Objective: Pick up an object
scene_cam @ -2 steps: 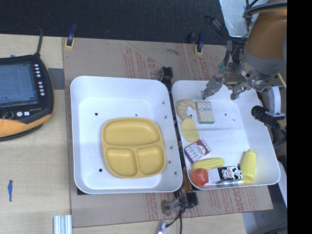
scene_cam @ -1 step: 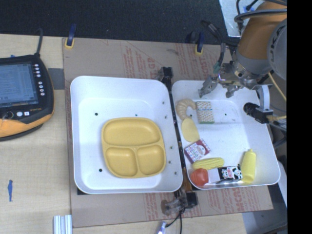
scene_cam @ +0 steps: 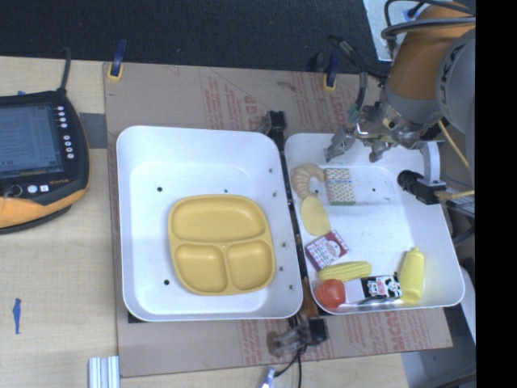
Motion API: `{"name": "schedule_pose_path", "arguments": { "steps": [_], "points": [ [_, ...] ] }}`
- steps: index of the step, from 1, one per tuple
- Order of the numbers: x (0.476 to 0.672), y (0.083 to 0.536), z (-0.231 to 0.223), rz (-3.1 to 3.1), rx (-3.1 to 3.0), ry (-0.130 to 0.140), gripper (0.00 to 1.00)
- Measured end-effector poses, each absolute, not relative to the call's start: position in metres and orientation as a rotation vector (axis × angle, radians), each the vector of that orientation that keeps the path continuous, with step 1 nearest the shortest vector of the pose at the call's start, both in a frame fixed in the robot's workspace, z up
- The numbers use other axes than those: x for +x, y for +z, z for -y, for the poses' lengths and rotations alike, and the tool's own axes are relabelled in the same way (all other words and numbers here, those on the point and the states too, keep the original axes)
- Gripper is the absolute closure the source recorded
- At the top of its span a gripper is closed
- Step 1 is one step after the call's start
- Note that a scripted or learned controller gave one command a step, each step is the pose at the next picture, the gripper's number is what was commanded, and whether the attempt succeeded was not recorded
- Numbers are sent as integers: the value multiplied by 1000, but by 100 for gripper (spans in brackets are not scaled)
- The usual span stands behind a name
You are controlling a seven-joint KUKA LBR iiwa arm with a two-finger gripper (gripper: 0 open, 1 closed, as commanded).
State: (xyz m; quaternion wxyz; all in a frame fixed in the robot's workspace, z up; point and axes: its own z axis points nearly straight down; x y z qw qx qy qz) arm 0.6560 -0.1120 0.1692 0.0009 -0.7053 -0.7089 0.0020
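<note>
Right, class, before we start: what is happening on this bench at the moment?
A grey arm's gripper hangs with open fingers over the far edge of the right bin, holding nothing. Below it lie toy foods, among them a checked packet, a corn cob and a mustard bottle. The left bin holds a yellow divided tray.

My claw [scene_cam: 360, 142] hung over the right bin's [scene_cam: 440, 249] far edge; a divided tray [scene_cam: 220, 242] lay in the left bin [scene_cam: 141, 217]

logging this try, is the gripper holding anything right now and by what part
Nothing is held. The gripper hangs open over the right bin's far edge, with nothing between its fingers; the toys lie in the bin.
</note>
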Motion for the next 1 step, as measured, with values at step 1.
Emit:
{"name": "schedule_pose_path", "arguments": {
  "steps": [1],
  "points": [
    [656, 157, 144, 2224, -2217, 4, 0]
  ]
}}
